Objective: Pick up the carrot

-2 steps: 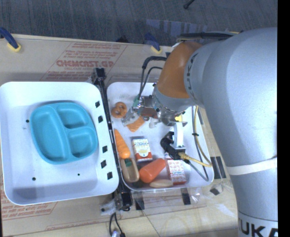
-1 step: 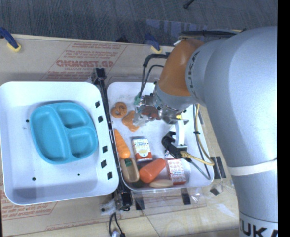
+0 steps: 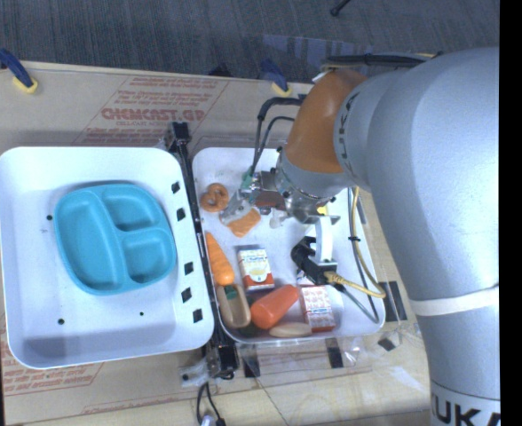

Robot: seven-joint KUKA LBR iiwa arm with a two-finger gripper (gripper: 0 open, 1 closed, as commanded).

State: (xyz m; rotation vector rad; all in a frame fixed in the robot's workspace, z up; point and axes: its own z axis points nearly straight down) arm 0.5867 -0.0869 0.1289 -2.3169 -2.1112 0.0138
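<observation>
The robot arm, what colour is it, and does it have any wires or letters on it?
The big rounded grey arm has a shiny orange band above its wrist. Black cables loop beside the band. A pale stripe crosses the lower part, with dark letters "UKA" near the bottom. The metal gripper looks silvery.

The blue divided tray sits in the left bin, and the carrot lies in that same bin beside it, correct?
Not quite. In the camera view the blue divided tray does sit in the left bin, but the carrot lies in the right bin, along its left wall.
</observation>
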